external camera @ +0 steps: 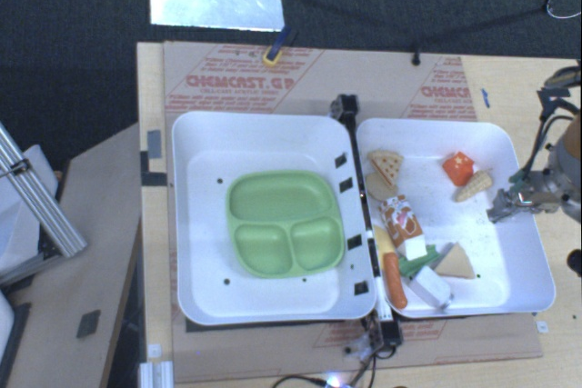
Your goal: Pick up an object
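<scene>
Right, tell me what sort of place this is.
Probably a robotics lab test bench: two white bins sit side by side on taped-down cardboard, the right one holding toy food such as a carrot, with the arm's hand at its edge.

Tray (277,195) in left bin (195,195)

I read "CHEMCAST GP" in red print on the brown paper-faced sheet (300,73) lying under the 2 white bins, once at its far left. I see the same red lettering again at its far right corner, partly cut off. The small red-and-white carton (402,227) in the right bin carries print too small to read.
</scene>
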Available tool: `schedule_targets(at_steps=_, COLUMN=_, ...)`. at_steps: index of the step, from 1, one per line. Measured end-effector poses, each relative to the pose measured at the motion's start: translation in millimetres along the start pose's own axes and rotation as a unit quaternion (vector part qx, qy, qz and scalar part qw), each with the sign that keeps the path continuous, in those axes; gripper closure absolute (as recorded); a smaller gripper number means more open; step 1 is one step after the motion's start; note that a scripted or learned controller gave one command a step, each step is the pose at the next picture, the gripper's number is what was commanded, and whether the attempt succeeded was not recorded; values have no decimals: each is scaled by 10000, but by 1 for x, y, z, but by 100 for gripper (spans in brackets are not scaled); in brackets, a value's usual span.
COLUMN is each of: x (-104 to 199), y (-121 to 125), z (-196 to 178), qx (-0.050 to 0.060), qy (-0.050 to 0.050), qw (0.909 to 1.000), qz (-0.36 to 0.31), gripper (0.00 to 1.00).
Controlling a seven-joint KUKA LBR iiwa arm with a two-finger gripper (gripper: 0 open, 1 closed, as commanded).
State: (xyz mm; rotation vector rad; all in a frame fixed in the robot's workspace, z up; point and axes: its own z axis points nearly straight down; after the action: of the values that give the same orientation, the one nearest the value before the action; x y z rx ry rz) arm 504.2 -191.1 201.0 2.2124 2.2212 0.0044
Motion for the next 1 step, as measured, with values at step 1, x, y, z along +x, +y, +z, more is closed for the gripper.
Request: schedule_targets(at_steps=1, x=-1, y=2, z=-25, qx=6, qy=2, qw=10000, qz=-1, gripper=100)
